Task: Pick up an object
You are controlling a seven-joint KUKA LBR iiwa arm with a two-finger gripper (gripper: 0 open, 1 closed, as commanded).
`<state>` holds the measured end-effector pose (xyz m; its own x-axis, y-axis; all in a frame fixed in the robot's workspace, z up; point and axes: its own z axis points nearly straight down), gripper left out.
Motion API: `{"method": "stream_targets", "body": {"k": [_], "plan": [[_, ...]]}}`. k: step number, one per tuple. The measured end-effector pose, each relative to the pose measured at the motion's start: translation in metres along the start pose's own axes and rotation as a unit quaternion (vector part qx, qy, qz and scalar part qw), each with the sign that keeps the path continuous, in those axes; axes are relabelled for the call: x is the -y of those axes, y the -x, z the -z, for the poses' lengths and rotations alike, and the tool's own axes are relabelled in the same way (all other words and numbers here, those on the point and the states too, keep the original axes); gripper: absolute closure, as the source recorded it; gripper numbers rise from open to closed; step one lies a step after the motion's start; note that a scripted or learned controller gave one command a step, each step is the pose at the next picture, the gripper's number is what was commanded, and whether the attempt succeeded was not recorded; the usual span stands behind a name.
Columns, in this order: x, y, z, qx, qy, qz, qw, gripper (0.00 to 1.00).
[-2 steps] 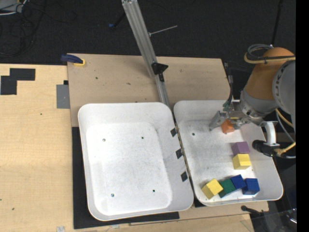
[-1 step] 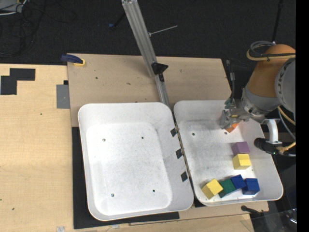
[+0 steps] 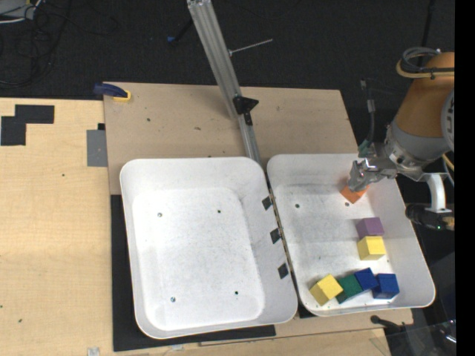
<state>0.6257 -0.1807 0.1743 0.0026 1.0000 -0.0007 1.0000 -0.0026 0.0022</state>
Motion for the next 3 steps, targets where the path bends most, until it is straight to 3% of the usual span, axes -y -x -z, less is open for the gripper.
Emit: {"method": "stream_targets", "body": {"k": [1, 3], "plan": [[-0.001, 0.001, 0.053, 0.0, 0.001, 0.001, 1.0, 1.0], [-0.002, -0.108, 0.047, -0.002, -0.003, 0.004, 1.0, 1.0]]}}
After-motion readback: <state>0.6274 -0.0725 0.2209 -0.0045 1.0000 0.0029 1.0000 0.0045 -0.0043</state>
